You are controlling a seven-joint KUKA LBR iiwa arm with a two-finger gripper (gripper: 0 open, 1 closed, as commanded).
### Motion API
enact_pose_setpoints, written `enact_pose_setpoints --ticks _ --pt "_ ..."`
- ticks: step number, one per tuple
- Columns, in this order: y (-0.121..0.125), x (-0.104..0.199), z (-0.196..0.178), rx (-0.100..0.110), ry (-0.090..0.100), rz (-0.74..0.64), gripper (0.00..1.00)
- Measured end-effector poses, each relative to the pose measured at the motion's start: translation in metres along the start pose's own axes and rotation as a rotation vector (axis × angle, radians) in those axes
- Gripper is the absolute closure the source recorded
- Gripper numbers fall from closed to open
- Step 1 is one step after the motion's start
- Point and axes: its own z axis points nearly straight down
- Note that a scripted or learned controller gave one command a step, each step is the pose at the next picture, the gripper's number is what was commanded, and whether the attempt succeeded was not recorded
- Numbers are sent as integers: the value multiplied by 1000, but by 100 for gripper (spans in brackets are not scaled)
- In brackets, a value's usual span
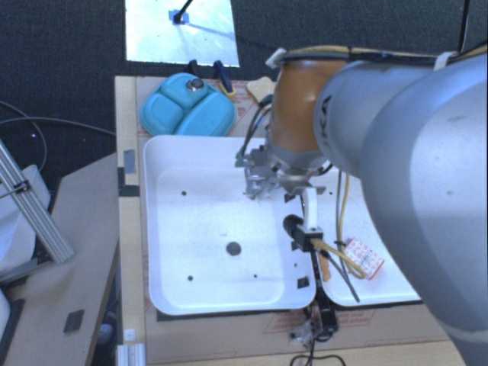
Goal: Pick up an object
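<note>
A small dark round object (233,248) lies on the floor of the left white bin (171,219), near its middle. My gripper (255,181) hangs over the right part of that bin, up and to the right of the round object and apart from it. I see nothing between its fingers. In the right bin (393,284), a white packet with a red pattern (364,256) lies beside an orange stick (325,266) and thin dark rods (345,279). My arm hides much of that bin.
A blue lidded container (187,107) sits on the bench behind the left bin, with blue-handled tools (222,75) and a pale wooden piece (259,88) next to it. A shiny sheet (179,17) lies further back. Metal rails (30,204) stand at the left.
</note>
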Motion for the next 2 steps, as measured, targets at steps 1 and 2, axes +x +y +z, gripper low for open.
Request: enact_pose_setpoints --ticks 1,2 --pt "38 -29 -88 -17 0 8 100" --pt "83 -20 -18 -7 -1 1 100"
